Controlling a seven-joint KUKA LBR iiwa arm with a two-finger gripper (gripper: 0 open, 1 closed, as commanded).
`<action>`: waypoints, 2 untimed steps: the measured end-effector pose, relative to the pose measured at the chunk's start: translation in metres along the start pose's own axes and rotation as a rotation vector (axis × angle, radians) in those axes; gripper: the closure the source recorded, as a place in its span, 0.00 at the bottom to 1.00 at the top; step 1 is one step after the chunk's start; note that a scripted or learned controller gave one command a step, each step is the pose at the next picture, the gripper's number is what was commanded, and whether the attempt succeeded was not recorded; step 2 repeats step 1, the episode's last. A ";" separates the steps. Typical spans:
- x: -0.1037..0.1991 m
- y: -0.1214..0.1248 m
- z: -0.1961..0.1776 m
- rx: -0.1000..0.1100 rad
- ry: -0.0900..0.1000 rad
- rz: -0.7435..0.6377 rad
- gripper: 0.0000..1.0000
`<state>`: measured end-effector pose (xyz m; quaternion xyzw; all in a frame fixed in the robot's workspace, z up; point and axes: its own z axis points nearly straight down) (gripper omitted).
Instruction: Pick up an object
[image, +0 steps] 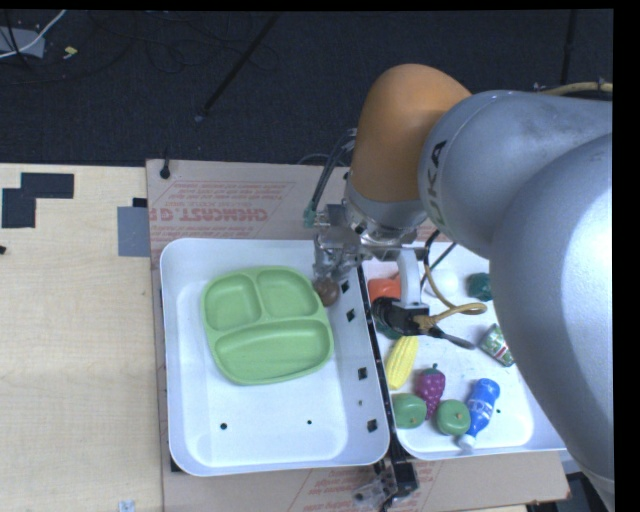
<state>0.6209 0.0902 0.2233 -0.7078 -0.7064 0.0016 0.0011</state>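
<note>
A small brown item (327, 291) is lying in the left bin (260, 432), just beside the right rim of the green plate (268, 325) and close to the wall shared with the right bin (505, 440). It is sitting directly under the gripper (328, 268), so it is judged to be the current pick target (its identity is too small to tell).

The gripper is hanging over this item, touching it or nearly so. The state of the jaws cannot be told from this view, and a grasp cannot be confirmed.

The step in hand is judged to be the approach or the closing on the item, not yet the lift.

The next move is calling for a firm closure on the brown item, then a straight rise clear of the plate rim and the bin wall.

Other candidates are lying in the right bin: an orange piece (383, 289), a corn cob (402, 360), a grape bunch (431, 385) and a blue bottle (481, 405).
</note>
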 end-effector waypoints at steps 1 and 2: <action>0.012 0.010 -0.012 -0.003 0.001 -0.003 1.00; 0.012 0.010 -0.012 -0.003 0.001 -0.003 1.00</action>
